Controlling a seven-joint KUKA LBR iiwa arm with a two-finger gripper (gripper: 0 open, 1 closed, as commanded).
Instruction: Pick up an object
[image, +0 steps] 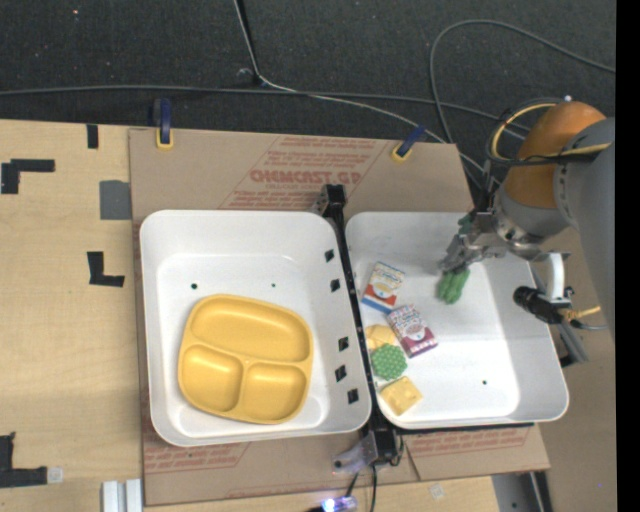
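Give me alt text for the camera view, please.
A grey robot arm's gripper reaches into the right white bin, right at a small green object. That bin also holds several small packets near its left wall; the left white bin holds a yellow divided tray.

Even overhead light, slightly soft focus

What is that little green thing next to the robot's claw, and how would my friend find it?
Look in the right white bin, toward its far right part, where the grey arm's gripper comes down. The small green object lies right at the gripper's tip. It is the only plain dark green piece, apart from the colourful packets along the bin's left side.
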